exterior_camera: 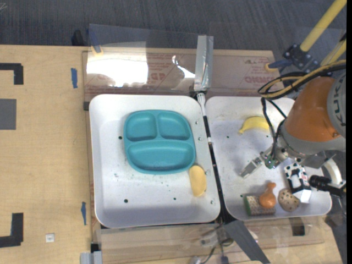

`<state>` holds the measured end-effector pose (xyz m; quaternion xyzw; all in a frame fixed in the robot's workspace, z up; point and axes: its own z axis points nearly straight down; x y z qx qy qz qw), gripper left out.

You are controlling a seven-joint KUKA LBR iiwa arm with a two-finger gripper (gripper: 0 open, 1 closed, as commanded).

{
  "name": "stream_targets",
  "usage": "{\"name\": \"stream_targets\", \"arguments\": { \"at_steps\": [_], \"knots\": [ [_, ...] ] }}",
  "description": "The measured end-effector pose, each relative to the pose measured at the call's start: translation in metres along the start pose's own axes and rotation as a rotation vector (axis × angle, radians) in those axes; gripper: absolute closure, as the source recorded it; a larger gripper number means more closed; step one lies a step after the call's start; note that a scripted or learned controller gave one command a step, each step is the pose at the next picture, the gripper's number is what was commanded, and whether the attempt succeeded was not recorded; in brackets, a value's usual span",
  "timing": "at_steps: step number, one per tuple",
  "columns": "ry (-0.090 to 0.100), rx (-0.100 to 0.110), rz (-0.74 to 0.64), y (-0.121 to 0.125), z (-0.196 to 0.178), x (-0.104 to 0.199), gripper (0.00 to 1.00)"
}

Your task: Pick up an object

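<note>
My gripper (257,164) hangs low over the middle of the right bin (231,147), reaching in from the right under the orange wrist band. A yellow banana (254,125) lies just behind it. In front of it, along the bin's near wall, sit a small green and brown item (252,204), an orange gourd-shaped toy (267,197) and a speckled beige round piece (287,200). The gripper touches none of them, and I see nothing held in it.
The left bin (104,164) holds a teal divided plate (159,141) and a yellow oval object (197,180) by its right wall. A ridge separates the two bins. A clear plastic sheet stands behind them.
</note>
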<state>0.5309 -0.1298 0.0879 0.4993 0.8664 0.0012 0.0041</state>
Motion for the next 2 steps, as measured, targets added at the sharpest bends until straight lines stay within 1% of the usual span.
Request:
{"name": "stream_targets", "arguments": {
  "at_steps": [1, 2],
  "knots": [
    [0.001, 0.002, 0.226, -0.003, -0.064, -0.015, 0.00],
    [0.013, -0.001, 0.215, -0.054, -0.006, -0.018, 0.00]
  ]
}}
